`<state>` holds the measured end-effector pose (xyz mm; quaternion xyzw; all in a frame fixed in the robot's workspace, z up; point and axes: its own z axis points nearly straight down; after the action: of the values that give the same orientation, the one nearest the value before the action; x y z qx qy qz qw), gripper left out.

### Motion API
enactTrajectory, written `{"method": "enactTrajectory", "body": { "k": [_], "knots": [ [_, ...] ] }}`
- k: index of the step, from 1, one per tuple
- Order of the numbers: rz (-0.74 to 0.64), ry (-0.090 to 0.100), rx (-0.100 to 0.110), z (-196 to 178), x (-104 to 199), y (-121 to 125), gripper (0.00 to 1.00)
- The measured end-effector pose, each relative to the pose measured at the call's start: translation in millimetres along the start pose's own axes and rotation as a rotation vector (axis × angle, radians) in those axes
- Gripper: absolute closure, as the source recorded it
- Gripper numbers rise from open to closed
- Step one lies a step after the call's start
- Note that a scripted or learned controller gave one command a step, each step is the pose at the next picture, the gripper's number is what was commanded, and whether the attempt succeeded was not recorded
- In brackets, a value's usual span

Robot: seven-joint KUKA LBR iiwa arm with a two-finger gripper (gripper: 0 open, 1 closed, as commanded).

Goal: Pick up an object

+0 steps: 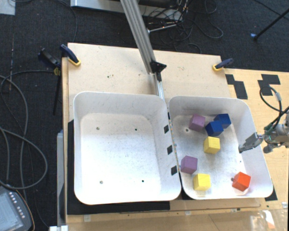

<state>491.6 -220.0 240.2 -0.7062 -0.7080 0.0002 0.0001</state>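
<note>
We see two shallow white bins side by side on the worktop. The left bin has only dark specks on its floor. The right bin holds seven small blocks: a purple block near the back, two blue blocks touching each other just beside it, a yellow block in front of those, a second purple block toward the dividing wall, a second yellow block near the front rim, and an orange block in the front right corner.

The tool reaches in at the right bin's right rim (well apart from every block), and we cannot tell how it is set. Nothing sits in it.
</note>
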Motion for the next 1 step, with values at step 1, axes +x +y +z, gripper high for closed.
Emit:
{"method": "enactTrajectory", "body": {
  "k": [1],
  "knots": [
    [0.002,0.0,-0.001,-0.1,-0.1,0.0,0.0]
  ]
}}
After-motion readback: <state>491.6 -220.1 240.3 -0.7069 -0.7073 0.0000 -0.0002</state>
